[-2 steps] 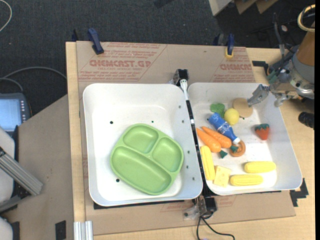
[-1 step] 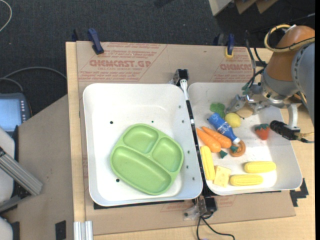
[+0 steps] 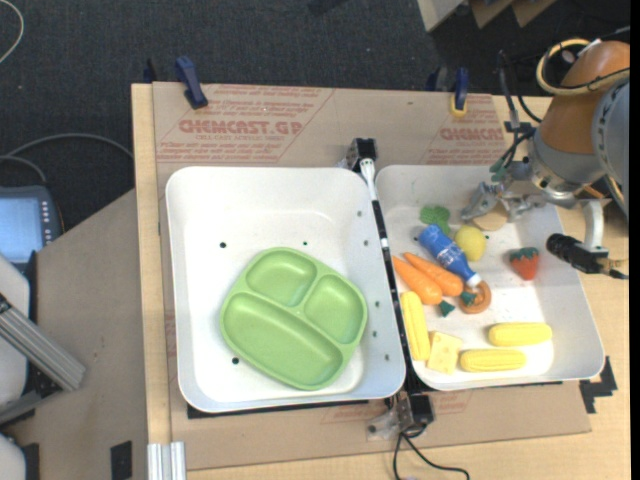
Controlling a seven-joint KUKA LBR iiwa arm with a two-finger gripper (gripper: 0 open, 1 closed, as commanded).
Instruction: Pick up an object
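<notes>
Left bin (image 3: 190, 268): green divided plate (image 3: 293, 316) near front edge. Right bin (image 3: 590, 353): carrots (image 3: 425, 278), blue bottle (image 3: 447, 253), lemon (image 3: 471, 243), strawberry (image 3: 525, 263), corn cobs (image 3: 505, 348) toward front. Gripper (image 3: 492, 203) at right bin's back edge, fingers spread, nothing between them. Step: approach, no grasp yet. Next: descend onto lemon or bottle, close.

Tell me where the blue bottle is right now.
The blue bottle lies in the right bin, toward its left-centre, tilted diagonally, with the lemon just to its right and the carrots just below-left.
</notes>
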